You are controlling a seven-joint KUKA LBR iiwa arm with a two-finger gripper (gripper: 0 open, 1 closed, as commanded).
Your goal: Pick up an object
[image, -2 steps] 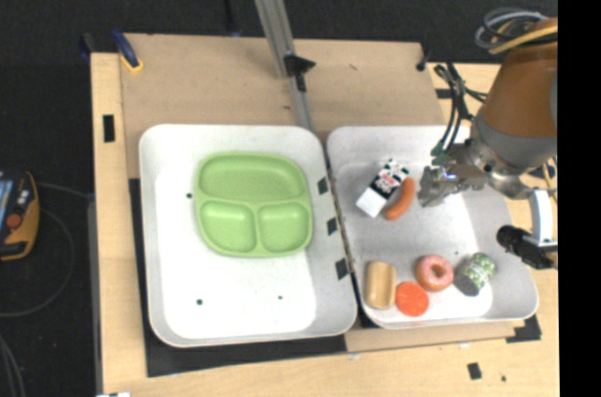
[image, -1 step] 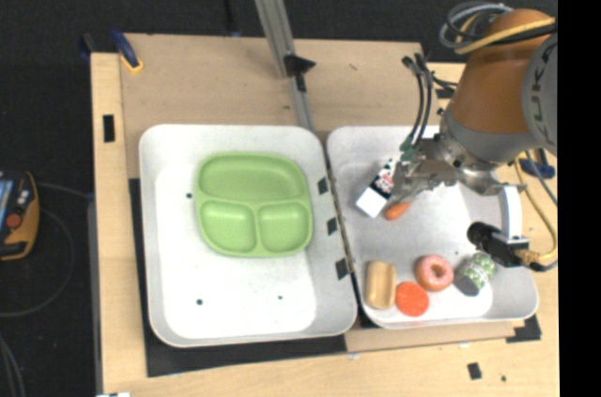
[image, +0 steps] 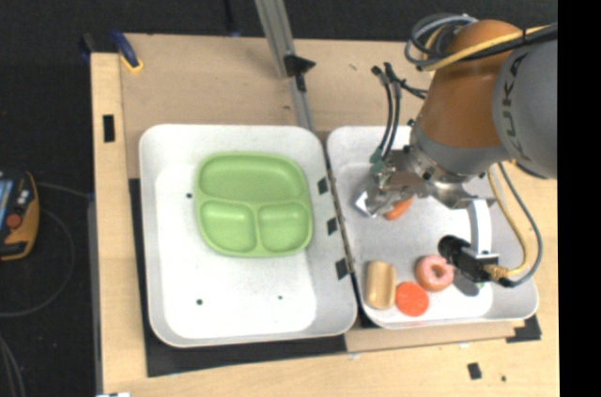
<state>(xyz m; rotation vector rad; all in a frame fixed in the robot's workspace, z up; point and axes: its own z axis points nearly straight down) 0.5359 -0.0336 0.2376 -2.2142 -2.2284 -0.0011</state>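
orange stick lies right at my end effector, long axis slanting up-right (can't tell if it's actually between my fingertips).

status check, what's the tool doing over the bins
Tool low in right white bin, at a small orange carrot-like piece; grasp unconfirmed. Tan cylinder, pink donut, orange-red ball lie clear, nearer.

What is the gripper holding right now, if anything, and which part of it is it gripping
It cannot be told for sure. The gripper sits low in the right bin, with a small orange object poking out beside it; the contact itself is hidden.
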